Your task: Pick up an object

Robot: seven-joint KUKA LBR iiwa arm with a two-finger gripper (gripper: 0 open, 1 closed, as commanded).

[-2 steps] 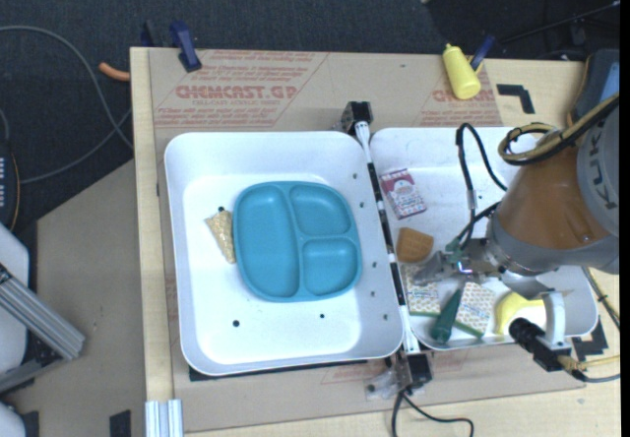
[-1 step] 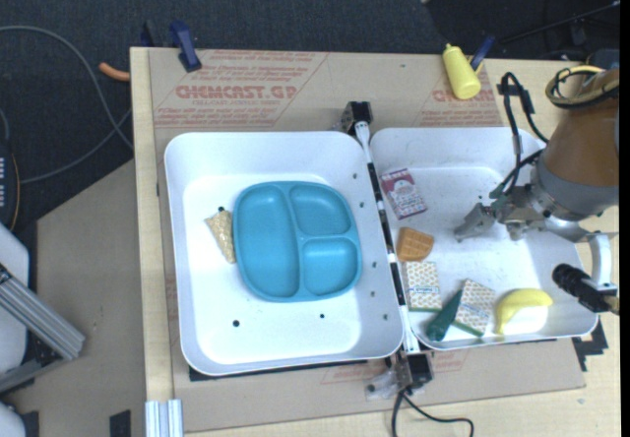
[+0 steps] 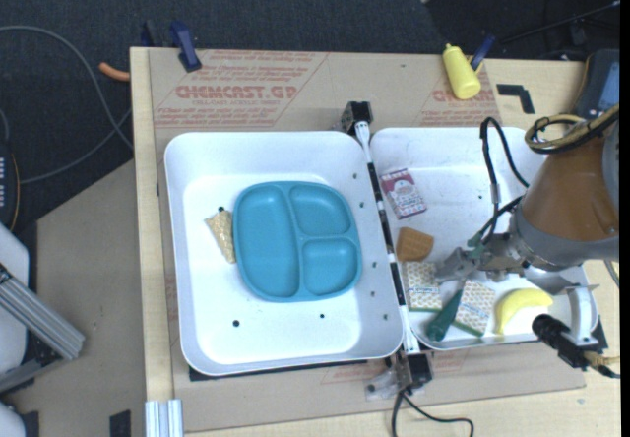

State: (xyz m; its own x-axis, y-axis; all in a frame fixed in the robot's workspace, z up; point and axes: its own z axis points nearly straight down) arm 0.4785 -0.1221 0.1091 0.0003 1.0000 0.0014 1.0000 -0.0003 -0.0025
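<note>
Objects for picking are gathered in the right bin (image 3: 433,145): a green tool (image 3: 448,317) and a yellow lemon-like piece (image 3: 519,310) lie on a patterned packet (image 3: 471,299) at its near edge. The gripper (image 3: 471,260) is seen just above them; whether it is clenched cannot be told. A brown chunk (image 3: 414,244) sits mid-bin, a red card (image 3: 402,192) farther back. In the left bin (image 3: 197,169) a blue divided plate (image 3: 295,238) is set, touched by a tan piece (image 3: 221,232) on its left
</note>
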